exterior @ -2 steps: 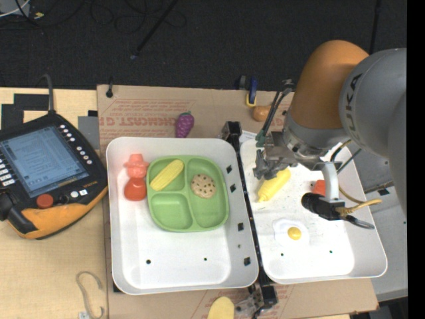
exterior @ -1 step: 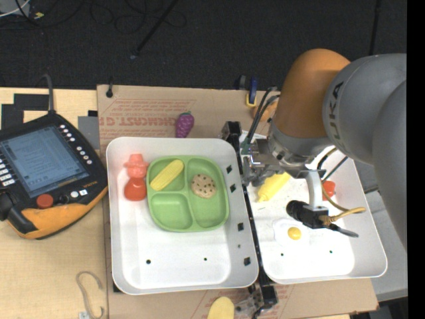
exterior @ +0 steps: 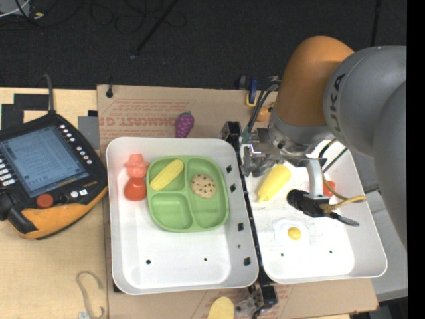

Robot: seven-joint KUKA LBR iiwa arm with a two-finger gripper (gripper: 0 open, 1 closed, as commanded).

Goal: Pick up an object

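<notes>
1. The background up top is dark, with a few loose cables. Below that is a light wooden table [exterior: 40, 264] with a cardboard sheet [exterior: 146, 108] under two white bins.
2. Hard to read: the grey arm [exterior: 372, 105] with its orange band comes in from the right and covers the back of the right bin [exterior: 345, 258]. The pincer [exterior: 248, 157] sits low at that bin's back-left corner, right by the divide between the bins. It's a tangle of metal there, so I can't tell how far open it is or whether it has hold of anything.
3. A yellow bottle [exterior: 272, 181] lies tilted in the right bin just beside the pincer. Can't make out if they're touching.
4. A fried egg toy [exterior: 291, 232] lies flat nearer the front of that bin.
5. The left bin [exterior: 172, 271] has a green divided plate [exterior: 179, 214] with a corn cob [exterior: 165, 173] and a cookie [exterior: 203, 185] in the two back compartments. A pink and red figure [exterior: 135, 177] stands just left of the plate.
6. Outside the bins there's a purple thing [exterior: 184, 123] on the cardboard (too small to name) and a control pendant [exterior: 40, 161] on the left. A yellow lump [exterior: 221, 307] is cut off by the bottom edge.
</notes>
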